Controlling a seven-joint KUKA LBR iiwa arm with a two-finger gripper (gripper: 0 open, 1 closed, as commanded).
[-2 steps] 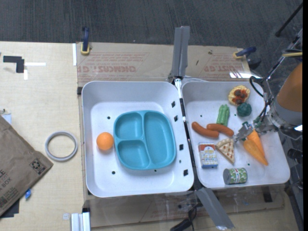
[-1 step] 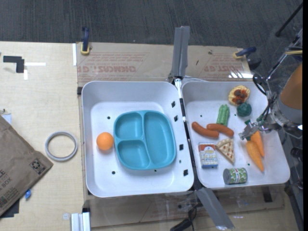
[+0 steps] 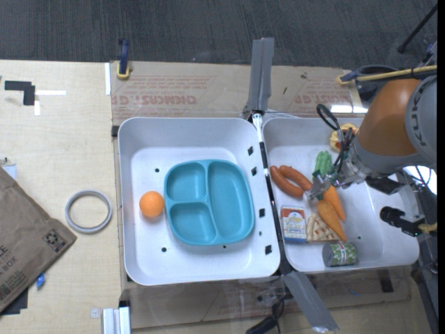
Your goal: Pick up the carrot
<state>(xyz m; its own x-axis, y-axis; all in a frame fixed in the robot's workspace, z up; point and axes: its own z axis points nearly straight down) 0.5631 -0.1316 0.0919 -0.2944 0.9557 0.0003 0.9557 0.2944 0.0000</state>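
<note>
The carrot (image 3: 333, 216) is orange and tapered. It lies slantwise in the middle of the right bin (image 3: 389, 252), its thick end up near the gripper. My gripper (image 3: 321, 188) hangs low over that thick end, reaching in from the right under the orange band of the arm (image 3: 389, 127). The tool's dark body hides the spot where it meets the carrot, and I cannot tell whether they touch.
Around the carrot lie a hot dog (image 3: 290, 178), a green vegetable (image 3: 323, 163), a small box (image 3: 293, 224), a cracker (image 3: 318, 231) and a can (image 3: 340, 254). The left bin (image 3: 132, 256) holds a teal divided plate (image 3: 208, 202) and an orange ball (image 3: 151, 204). A grey ring (image 3: 71, 202) lies on the bench.
</note>
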